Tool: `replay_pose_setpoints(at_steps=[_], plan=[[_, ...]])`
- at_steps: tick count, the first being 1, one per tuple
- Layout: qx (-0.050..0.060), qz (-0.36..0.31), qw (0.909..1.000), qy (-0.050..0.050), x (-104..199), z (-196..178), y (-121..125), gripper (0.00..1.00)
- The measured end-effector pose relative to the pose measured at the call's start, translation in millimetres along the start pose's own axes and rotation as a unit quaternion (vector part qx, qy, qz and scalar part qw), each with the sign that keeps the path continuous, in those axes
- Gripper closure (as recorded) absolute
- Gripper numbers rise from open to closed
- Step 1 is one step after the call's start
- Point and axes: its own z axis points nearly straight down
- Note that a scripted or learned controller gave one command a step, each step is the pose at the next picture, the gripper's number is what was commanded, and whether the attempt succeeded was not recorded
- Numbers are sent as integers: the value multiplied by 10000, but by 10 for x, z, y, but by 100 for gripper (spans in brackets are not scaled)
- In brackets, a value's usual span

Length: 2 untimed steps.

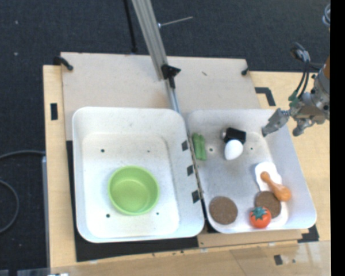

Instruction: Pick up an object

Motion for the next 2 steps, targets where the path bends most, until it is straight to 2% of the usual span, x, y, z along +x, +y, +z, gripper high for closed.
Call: replay_pose_setpoints(at_steps=[1,2], plan=[[0,0,10000,0,0,0,0,0],[32,14,10000,1,-28,623,-42,0]])
